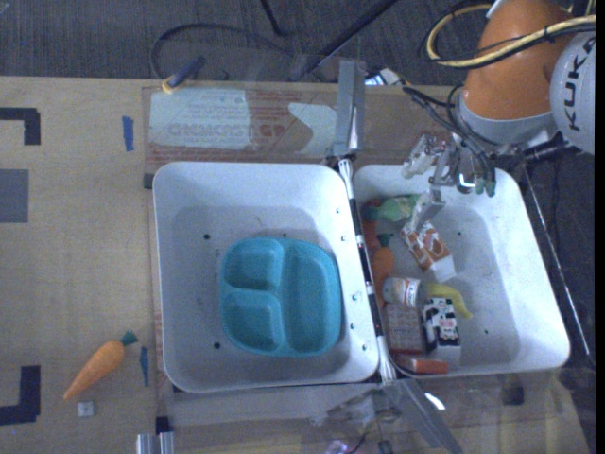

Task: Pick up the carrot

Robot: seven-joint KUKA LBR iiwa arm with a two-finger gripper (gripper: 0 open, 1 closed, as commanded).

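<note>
Carrot [95, 369] lay on the bare bench at lower left of frame, outside both bins, green top toward upper right, orange tip toward lower left, its long axis slanting that way. Gripper [444, 173] hung at upper right, over the far edge of the right bin [529, 282] w/ its jumble of small packets. Whether the pincer was spread or pressed together couldn't be made out. The left bin [180, 253], holding a blue divided tray [281, 296], stood between the two. Judging by this, the coming move called for a long diagonal reach across frame, toward lower left.
</note>
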